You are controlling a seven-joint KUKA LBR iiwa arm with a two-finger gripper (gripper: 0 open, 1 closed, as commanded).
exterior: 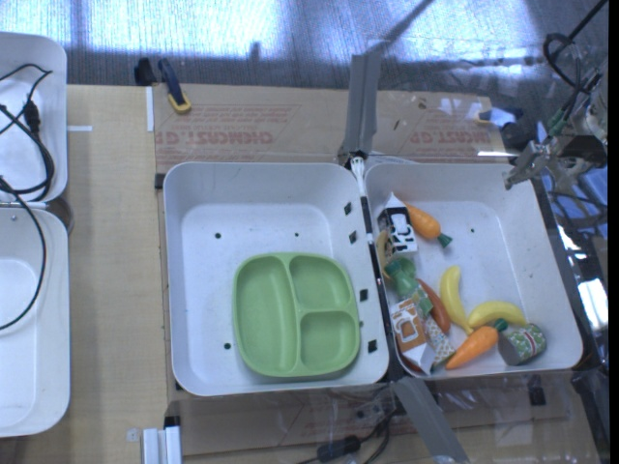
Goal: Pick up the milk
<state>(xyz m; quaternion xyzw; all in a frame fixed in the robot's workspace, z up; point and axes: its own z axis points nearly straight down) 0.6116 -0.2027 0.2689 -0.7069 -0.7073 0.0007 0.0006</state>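
Sitting against the left wall of the right bin (517, 211), the milk (397, 228) is a small white carton with black print, lying tilted near the upper left corner of that bin, just beside the divider between the two bins. An orange carrot (426, 224) with a green top lies touching or almost touching the carton on its right. Below the milk comes a jumble of toy food along the same wall: a green item (400, 275), an orange-and-white carton (410, 325), and a red-orange piece beside it. Further right lie two yellow bananas (452, 296), one upright and one curved toward the lower right, then another carrot (474, 348) and a small green-labelled can (523, 342) near the bin's lower right corner.

The left bin (193, 259) holds a green divided plate (295, 313) in its lower middle.

The claw (534, 159) shows at the upper right of the frame, above the right bin's far right corner and well apart from the milk. Whether it is apart or together cannot be told; it is dark and tangled with cables there.

Both bins rest on a brown table (106, 259).
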